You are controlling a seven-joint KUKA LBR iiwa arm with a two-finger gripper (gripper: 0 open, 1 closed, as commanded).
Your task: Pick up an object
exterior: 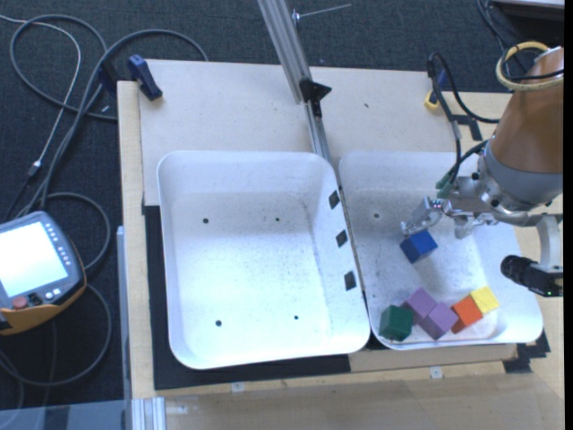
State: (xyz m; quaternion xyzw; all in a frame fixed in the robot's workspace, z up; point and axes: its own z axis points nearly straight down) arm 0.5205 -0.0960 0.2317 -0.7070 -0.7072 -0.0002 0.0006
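Note:
My gripper (pixel 443 222) hangs over the middle of the right bin (pixel 376 186), reaching in from the right. A blue cube (pixel 418 245) sits tilted just below and to the left of the gripper, touching or nearly touching it; I cannot tell whether it is held. Along the bin's front edge lie a green block (pixel 395 322), two purple blocks (pixel 421 305) (pixel 440 319), an orange block (pixel 466 312) and a yellow block (pixel 484 299).
The left bin (pixel 179 186) stands beside the right one, with a slanted metal rail (pixel 282 34) rising between them at the back. A blue clamp (pixel 143 75) is at the bench's far left corner. A handheld screen (pixel 31 267) and cables lie on the floor at left.

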